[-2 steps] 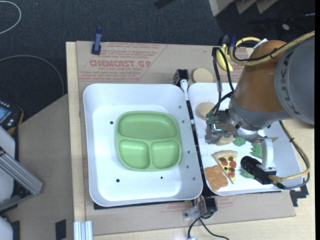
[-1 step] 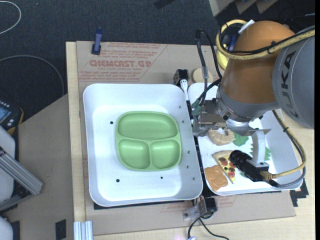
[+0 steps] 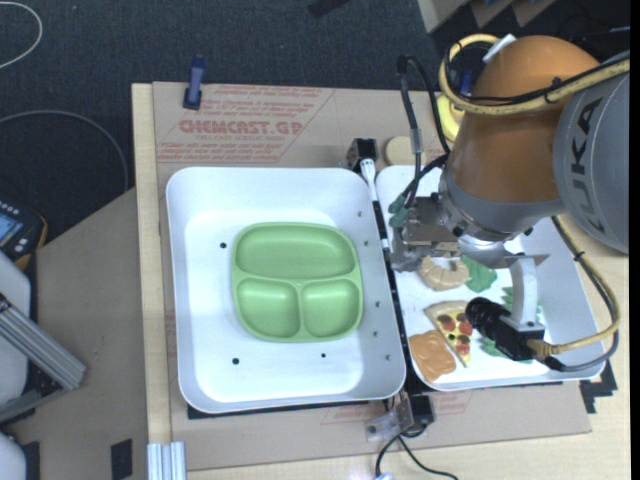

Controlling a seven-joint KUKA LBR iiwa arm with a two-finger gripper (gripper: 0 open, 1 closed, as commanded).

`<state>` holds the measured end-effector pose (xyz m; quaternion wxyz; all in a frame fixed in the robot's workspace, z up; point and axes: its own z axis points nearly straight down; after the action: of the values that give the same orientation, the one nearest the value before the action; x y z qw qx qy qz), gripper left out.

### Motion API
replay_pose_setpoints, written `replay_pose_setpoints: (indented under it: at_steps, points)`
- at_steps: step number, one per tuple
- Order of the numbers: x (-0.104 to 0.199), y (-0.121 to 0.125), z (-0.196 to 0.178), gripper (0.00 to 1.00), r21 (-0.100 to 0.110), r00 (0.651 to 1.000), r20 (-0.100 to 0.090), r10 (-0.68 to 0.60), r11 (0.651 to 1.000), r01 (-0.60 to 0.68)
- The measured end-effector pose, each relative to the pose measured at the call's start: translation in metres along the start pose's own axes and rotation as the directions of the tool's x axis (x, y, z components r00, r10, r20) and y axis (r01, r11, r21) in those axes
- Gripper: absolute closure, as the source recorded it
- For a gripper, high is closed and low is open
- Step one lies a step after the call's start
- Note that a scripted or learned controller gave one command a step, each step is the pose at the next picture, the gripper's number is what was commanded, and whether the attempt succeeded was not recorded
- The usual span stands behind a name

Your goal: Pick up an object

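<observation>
Dark blue-grey carpet surrounds a pale wooden bench [image 3: 150, 298] topped with a printed cardboard sheet [image 3: 240, 123], on which two shallow white plastic bins sit side by side, touching along their inner edges. At left, one white bin [image 3: 195, 218] holds a green three-compartment plate [image 3: 297, 280] near its middle, while the right white bin [image 3: 570, 278] holds small toy foods, among them a tan bread-shaped piece [image 3: 434, 353] and a pizza slice [image 3: 455, 325] at its near left corner. Over that right bin hangs the grey arm with its orange band, and the gripper [image 3: 425, 253] sits low by the bin's left wall just above a beige lump [image 3: 440, 271], its state impossible to tell.

Just one camera here, fixed up above the bench [image 3: 150, 268], looking down at a slant (not straight overhead) on both white bins [image 3: 190, 298], with the arm [image 3: 520, 118] coming in from the right.
</observation>
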<state>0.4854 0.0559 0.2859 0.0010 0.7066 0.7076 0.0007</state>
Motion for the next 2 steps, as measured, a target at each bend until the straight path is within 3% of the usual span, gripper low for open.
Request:
replay_pose_setpoints:
  at_steps: [1,2]
  points:
    - [0.082,-0.006,-0.015,1.0,0.0,1.0,-0.004,-0.008,1.0,0.008]
    - [0.105,-0.006,-0.036,1.0,-0.001,1.0,-0.002,-0.002,1.0,0.002]
